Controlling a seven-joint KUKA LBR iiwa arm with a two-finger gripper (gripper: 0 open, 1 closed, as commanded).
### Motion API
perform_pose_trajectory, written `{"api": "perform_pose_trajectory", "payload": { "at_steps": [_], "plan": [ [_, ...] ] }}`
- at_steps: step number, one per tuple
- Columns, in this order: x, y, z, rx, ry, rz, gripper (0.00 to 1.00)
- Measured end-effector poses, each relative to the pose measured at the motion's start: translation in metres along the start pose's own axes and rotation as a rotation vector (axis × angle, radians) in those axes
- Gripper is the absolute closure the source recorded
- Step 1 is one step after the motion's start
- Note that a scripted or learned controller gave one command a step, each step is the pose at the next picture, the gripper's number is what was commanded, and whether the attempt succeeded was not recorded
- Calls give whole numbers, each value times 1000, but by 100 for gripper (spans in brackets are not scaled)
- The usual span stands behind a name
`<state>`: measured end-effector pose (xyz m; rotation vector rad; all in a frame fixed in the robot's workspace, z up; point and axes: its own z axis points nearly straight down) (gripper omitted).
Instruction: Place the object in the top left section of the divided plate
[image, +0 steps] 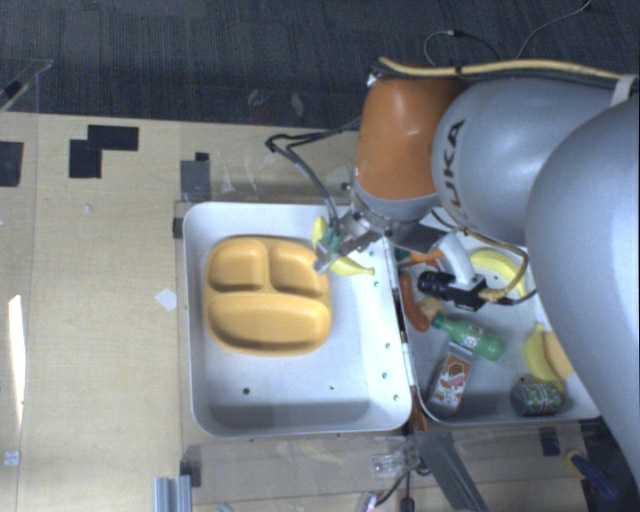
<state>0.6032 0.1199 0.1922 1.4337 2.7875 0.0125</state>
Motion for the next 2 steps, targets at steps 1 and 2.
{"api": "perform_pose_trajectory", "payload": {
  "at_steps": [1, 2],
  "plan": [
    [0, 2, -12, -6, -2, -2, 100],
    [-1, 4, -24, -12, -3, -3, 100]
  ]
}}
